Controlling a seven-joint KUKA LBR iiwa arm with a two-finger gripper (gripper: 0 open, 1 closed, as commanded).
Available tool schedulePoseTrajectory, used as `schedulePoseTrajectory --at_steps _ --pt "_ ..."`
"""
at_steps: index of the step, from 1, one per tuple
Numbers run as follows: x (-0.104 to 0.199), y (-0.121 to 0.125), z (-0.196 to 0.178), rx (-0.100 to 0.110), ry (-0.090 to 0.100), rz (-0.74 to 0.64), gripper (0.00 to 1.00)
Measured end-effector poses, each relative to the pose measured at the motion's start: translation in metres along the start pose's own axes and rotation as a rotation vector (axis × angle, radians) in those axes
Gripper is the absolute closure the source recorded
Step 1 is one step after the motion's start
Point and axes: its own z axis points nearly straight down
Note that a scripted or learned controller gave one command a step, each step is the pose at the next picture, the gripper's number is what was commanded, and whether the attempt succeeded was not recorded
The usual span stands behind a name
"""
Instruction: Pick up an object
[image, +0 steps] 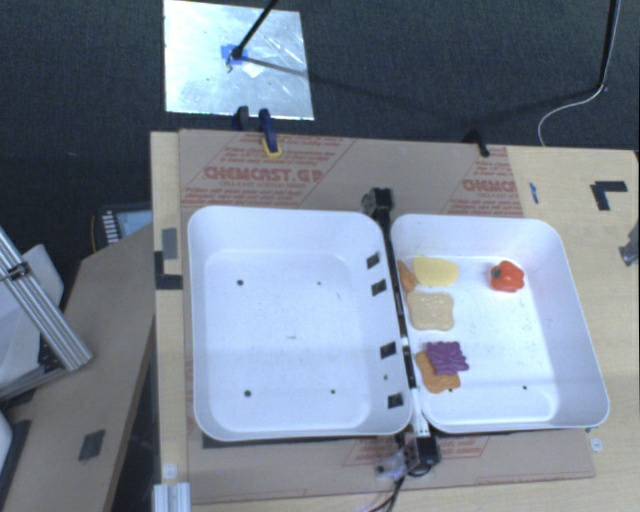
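Camera view: two shallow white bins sit side by side on a tan tabletop lined with cardboard printed in red lettering. The left bin and right bin touch along a center seam fitted with small black clips.

Objects all lie in the right bin. A yellow piece sits at about 10 o'clock within that bin, close to the seam, with a thin orange piece just beside it on the seam side. A beige piece lies directly at 6 o'clock from the yellow one, nearly touching it. Farther down at 6 o'clock, a purple bumpy piece rests on top of a flat orange piece. A red-orange object, shaped like a small pepper, sits apart at about 12 to 1 o'clock of the bin, well apart from the seam cluster.

At the 3 o'clock edge of the frame a small grey part pokes in over the tabletop, outside the right bin. Cannot tell if it is the end effector or how far open it is; nothing visibly gripped.

At 12 o'clock, beyond the tabletop, a shiny silver sheet lies on dark carpet. A blue and yellow clamp sits at the tabletop's far edge. Aluminium framing stands at 9 o'clock.
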Motion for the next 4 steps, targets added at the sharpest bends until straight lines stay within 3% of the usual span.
schedulePoseTrajectory --at_steps 1,2,3,4 --pt "0.03 -0.014 0.059 0.005 0.004 -0.011 1.0" --pt "0.02 -0.013 -0.119 -0.019 -0.005 -0.009 1.0" --pt "0.089 0.049 -0.025 0.007 0.005 -0.017 1.0" --pt "0.187 0.044 0.005 0.004 0.006 -0.02 1.0"
